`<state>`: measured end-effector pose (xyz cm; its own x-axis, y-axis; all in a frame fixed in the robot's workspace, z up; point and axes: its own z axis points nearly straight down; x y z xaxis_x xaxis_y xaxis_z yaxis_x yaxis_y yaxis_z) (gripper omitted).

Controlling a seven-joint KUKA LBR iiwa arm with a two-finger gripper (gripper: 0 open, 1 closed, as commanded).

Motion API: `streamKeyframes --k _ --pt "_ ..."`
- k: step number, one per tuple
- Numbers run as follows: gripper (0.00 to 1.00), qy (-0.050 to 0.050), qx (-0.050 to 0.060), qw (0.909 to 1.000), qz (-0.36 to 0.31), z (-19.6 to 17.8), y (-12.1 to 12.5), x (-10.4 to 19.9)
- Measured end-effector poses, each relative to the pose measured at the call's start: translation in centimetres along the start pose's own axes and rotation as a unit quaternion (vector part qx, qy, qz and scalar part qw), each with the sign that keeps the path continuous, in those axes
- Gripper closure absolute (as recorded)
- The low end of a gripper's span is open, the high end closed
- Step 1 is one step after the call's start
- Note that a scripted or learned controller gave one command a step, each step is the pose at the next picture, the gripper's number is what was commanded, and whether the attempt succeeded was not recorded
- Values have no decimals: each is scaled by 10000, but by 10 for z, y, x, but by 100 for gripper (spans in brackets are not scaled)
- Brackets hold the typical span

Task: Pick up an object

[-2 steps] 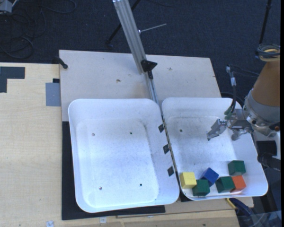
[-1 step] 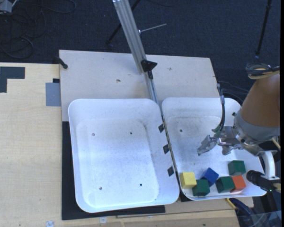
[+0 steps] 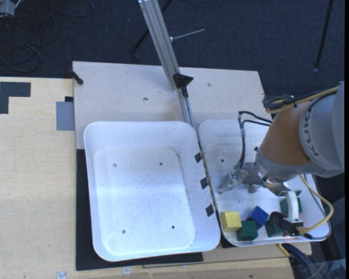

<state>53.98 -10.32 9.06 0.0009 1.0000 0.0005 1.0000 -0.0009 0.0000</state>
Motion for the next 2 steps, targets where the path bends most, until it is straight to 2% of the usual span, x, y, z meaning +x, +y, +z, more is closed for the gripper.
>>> streamKeyframes --k 1,2 --pt "0 -5 -8 10000 4 -73 -36 -9" --pt "0 -9 9 10000 12 -84 -37 -51"
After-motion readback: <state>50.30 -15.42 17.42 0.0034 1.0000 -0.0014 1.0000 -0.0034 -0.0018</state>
